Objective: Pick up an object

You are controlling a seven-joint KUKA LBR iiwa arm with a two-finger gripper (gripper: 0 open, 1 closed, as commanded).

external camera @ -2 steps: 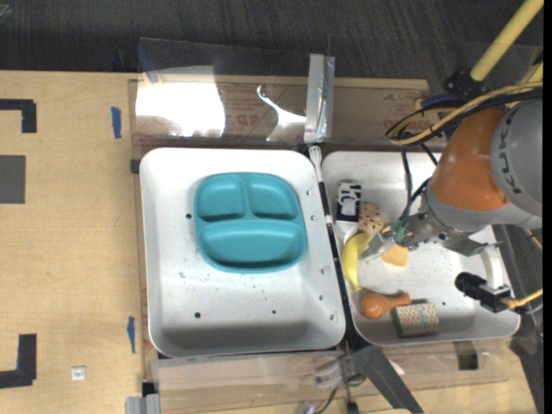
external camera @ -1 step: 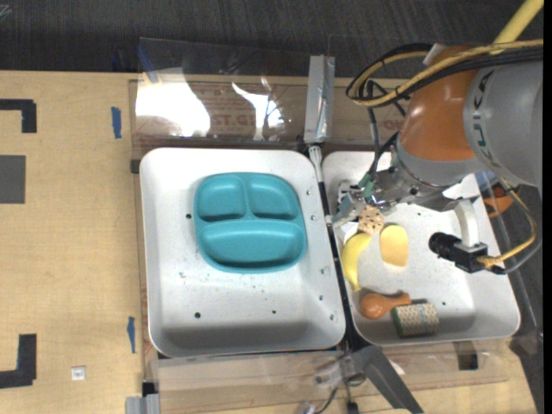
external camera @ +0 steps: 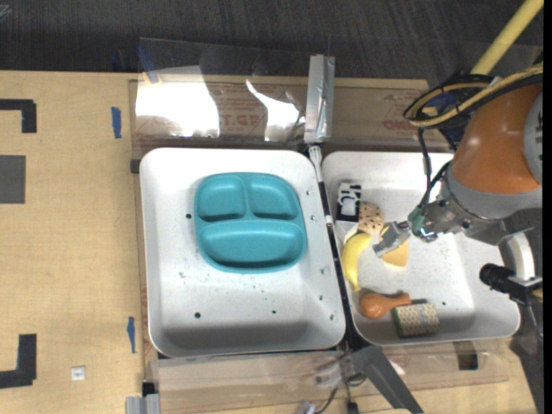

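My gripper (external camera: pixel 390 236) hangs low in the right bin (external camera: pixel 483 296), reaching in from the right under the orange-banded wrist. Its tip is right over a small yellow wedge (external camera: pixel 398 256) and close to a banana (external camera: pixel 353 260) on its left. Whether it touches the wedge is hidden by the gripper itself. A spotted tan piece (external camera: pixel 370 218) and a black and white item (external camera: pixel 348 199) lie just behind it. An orange pear-shaped toy (external camera: pixel 379 304) and a speckled block with a green edge (external camera: pixel 417 317) lie toward the front.
The left bin (external camera: pixel 172 317) holds a teal divided plate (external camera: pixel 250 221). A ridge between the bins runs just left of the banana. The arm and its cables cover the right bin's back right corner.
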